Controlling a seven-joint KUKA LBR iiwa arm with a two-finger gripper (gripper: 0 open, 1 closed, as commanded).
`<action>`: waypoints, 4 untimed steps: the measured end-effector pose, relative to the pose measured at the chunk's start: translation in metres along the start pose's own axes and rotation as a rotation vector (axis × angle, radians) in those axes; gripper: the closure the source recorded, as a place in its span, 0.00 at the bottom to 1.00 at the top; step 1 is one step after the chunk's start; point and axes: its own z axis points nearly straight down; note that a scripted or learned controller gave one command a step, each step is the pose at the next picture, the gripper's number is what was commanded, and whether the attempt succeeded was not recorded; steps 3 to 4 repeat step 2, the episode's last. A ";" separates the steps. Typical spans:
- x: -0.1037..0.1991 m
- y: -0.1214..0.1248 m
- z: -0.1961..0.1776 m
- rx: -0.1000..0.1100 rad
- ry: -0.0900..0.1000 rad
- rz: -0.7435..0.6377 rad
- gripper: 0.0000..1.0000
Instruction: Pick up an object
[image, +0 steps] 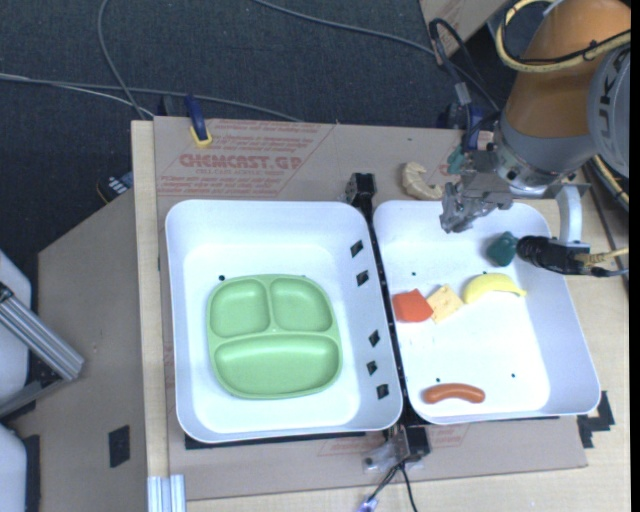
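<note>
My gripper (457, 221) hangs over the far part of the right bin (560, 345), with nothing seen between its fingers. Below it in that bin lie a dark green piece (501, 248), a yellow banana (492, 287), a pale yellow wedge (445, 302) and an orange-red block (411, 306). A sausage (454, 394) lies near the bin's front wall. All of these sit apart from the gripper.
The left bin (190, 300) holds a green divided plate (274, 335). A beige object (422, 180) rests on the board just beyond the right bin. A row of black clips (372, 300) runs along the seam between the bins.
</note>
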 end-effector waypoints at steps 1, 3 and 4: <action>0.057 -0.027 0.011 0.001 0.000 0.000 1.00; 0.106 -0.054 0.008 0.001 0.000 -0.001 1.00; 0.106 -0.054 0.008 0.001 0.000 -0.001 1.00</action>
